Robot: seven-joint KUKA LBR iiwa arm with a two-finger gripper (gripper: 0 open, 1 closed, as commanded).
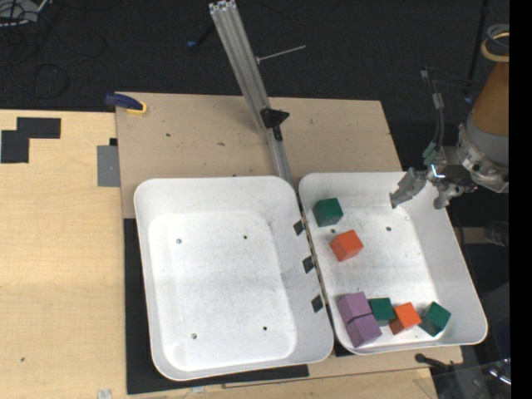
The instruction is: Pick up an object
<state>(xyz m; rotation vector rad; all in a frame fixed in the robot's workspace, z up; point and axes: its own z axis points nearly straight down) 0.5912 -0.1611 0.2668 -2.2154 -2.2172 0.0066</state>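
Your gripper (pixel 426 187) hangs with fingers spread and holding nothing over the right bin's (pixel 465 293) far right corner, so any block remains free to pick: green cube (pixel 327 211) and orange cube (pixel 346 244) mid-bin, the others along its near wall.

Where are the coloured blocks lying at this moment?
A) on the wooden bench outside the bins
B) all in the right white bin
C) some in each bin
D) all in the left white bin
B: the green cube, the orange cube and the purple block with its neighbours all lie inside the right shallow white bin.
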